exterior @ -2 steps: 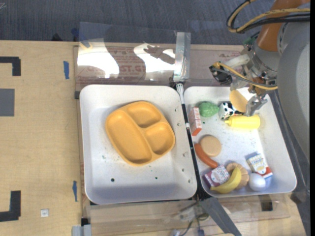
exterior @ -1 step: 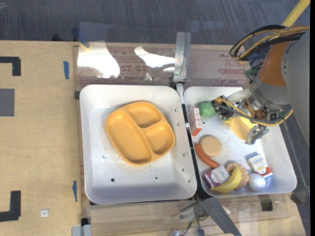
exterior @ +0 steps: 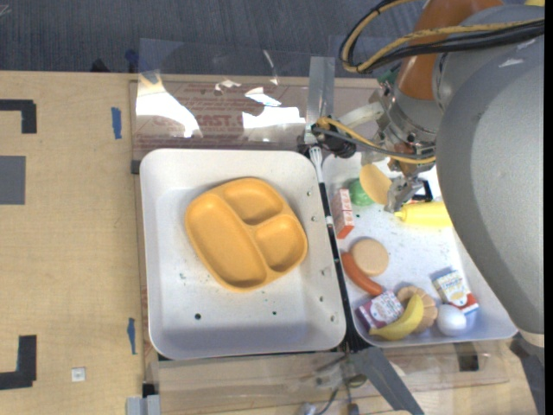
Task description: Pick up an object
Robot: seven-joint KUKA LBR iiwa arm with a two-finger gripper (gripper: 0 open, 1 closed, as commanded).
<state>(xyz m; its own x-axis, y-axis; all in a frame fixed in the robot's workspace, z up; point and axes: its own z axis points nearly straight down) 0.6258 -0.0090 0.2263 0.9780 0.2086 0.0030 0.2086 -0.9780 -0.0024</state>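
My gripper (exterior: 397, 194) hangs low over the back of the right bin (exterior: 484, 318), beneath the orange-banded wrist. It sits right beside a pale yellow round piece (exterior: 375, 182) and a green piece (exterior: 358, 194) on its left. A bright yellow block (exterior: 427, 215) lies just to its right. I cannot tell whether anything is between the fingers. Nearer the front lie a tan disc (exterior: 370, 255), a red sausage (exterior: 363, 277), a banana (exterior: 406, 320), a purple packet (exterior: 383, 307), a white egg (exterior: 451, 320) and a small carton (exterior: 453, 287).
The left bin (exterior: 164, 188) holds a yellow divided plate (exterior: 246, 232). A small red and white box (exterior: 344, 210) lies against the wall between the bins. The grey arm covers the right bin's right side. Clear plastic sheeting (exterior: 216, 111) lies behind the bins.
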